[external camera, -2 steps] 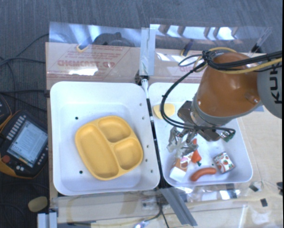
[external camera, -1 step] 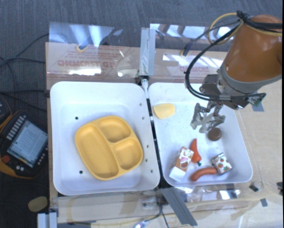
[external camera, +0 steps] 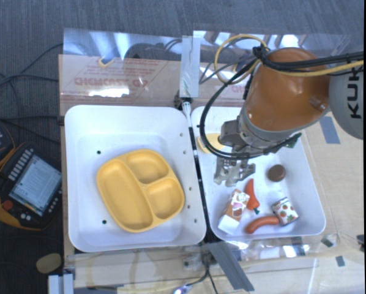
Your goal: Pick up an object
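Observation:
My gripper [external camera: 232, 175] hangs over the middle of the right bin [external camera: 308, 182], under the big orange wrist. Just below it lie a small white carton with a red print [external camera: 235, 206] and an orange-red carrot-like piece [external camera: 252, 195]. A red sausage [external camera: 261, 223] lies near the bin's front wall, with a small strawberry-print box [external camera: 285, 211] at its right end. A brown round piece [external camera: 276, 173] rests to the right of the gripper. Part of a yellow object [external camera: 209, 141] peeks out beside the arm at the bin's left.
The left bin [external camera: 85, 133] holds a yellow three-compartment plate [external camera: 140, 188]. Cables loop over the arm at the back. A handheld pendant [external camera: 24, 185] lies on the floor at far left, outside the bins.

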Robot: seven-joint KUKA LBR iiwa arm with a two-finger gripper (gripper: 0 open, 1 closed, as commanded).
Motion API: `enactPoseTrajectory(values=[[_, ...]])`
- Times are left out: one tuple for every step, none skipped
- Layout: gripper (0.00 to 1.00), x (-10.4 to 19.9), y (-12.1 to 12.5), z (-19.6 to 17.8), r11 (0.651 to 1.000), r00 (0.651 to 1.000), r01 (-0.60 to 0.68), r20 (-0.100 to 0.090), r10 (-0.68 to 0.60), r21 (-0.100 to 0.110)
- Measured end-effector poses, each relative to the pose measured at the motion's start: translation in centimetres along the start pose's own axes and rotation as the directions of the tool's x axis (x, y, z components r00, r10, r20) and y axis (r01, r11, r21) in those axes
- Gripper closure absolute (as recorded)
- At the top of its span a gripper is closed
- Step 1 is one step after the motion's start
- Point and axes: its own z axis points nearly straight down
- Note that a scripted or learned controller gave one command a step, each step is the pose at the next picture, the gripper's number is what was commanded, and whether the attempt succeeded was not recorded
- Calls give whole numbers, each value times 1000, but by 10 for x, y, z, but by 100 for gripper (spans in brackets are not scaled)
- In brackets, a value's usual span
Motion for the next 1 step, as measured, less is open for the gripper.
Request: enactPoseTrajectory(values=[[100,39,32,-38,944,944,331,1,-331,0]])
